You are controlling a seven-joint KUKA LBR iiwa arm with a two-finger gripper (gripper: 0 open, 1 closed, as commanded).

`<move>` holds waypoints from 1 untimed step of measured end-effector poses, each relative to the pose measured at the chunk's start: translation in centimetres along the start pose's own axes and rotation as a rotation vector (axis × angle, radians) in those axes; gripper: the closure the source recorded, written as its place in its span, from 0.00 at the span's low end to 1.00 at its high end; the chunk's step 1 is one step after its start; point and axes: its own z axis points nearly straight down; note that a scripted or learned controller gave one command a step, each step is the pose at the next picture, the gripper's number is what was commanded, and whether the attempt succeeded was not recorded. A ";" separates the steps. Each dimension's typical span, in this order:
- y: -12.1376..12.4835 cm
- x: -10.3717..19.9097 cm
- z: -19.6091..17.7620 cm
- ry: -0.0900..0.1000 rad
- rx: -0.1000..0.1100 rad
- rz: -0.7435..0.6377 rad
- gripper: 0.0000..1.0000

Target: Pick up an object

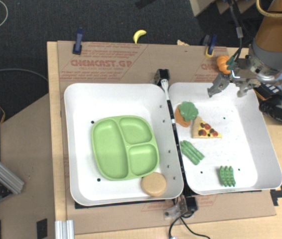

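My gripper [229,89] hangs open over the far end of the right bin [260,133], with nothing between its two dark fingers. Below it and to the left lie a green leafy toy on an orange-brown round piece [185,113] and a pizza slice [205,130]. Nearer the front are a green bean pod bundle [192,152] and a small ribbed green piece [226,176]. In the left bin [76,133] sits a green divided plate [125,147] with a tan round cookie [154,184] beside its front corner.
A small orange object [222,62] rests on the cardboard just behind the right bin, close to the gripper. A yellow banana toy [139,35] lies beyond the bench's far edge. Blue clamps [77,41] hold the cardboard. Cables run at the right edge.
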 end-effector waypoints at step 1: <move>-3.2 4.2 -18.4 -0.002 -0.022 -0.005 0.00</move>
